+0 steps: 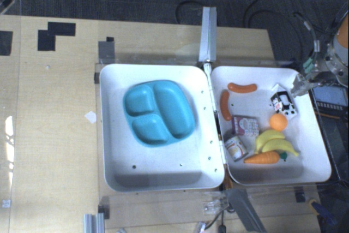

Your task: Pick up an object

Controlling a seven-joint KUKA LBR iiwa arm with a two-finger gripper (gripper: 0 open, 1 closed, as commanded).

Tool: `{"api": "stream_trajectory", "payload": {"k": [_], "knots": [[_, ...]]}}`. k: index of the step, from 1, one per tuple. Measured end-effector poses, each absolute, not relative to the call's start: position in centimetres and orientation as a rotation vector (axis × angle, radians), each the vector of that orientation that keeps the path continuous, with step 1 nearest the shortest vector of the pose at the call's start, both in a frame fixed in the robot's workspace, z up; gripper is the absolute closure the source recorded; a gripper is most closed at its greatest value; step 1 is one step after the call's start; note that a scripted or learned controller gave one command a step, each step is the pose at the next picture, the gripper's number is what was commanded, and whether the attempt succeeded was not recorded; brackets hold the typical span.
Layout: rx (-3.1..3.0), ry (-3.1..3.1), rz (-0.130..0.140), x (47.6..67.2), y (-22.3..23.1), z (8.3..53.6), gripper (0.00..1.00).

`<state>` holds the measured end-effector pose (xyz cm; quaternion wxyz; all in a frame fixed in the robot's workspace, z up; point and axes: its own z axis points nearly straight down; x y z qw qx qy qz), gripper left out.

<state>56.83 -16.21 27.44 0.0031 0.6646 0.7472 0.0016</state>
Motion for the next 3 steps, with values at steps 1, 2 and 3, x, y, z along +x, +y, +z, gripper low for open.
{"api": "stream_trajectory", "payload": {"k": [1, 2, 3], "knots": [[1.907, 2.485, 0.005, 56.9, -19.1, 41.5, 1.0], [1.923, 2.474, 0.004, 62.0, -20.4, 43.7, 1.0], [1.276, 2.859, 0.002, 65.6, -20.4, 43.4, 1.0]]}}
